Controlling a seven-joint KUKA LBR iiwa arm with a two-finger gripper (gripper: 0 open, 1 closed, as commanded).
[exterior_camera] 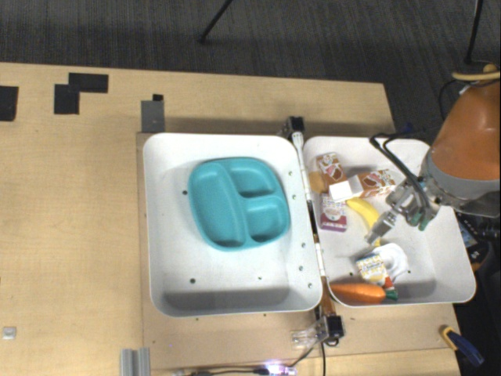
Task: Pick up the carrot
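Because the carrot (360, 292) lies along the near wall of the right bin (452, 233), close to its near-left corner, with its green top pointing right, any grasp must come down tight beside the bin wall; that looks like the awkward part of the job. Its green end touches or nearly touches a crumpled white-and-yellow packet (380, 263) just behind it, which may crowd the approach. Hovering above the middle of the right bin, the end effector (391, 219) sits near the banana (362, 211) and apart from the carrot; whether it is spread or pressed together cannot be told, and nothing is seen pinched in it. Small snack packets (330, 165) and a white block (343, 191) cluster at the far side, presumably just clutter. In the left bin (168, 288) rests a teal divided tray (239, 202), well away from the work. Both bins stand side by side on a pale wooden tabletop (70, 241); beyond it runs dark grey carpet (313, 22); a cable (305, 359) trails at the near edge.
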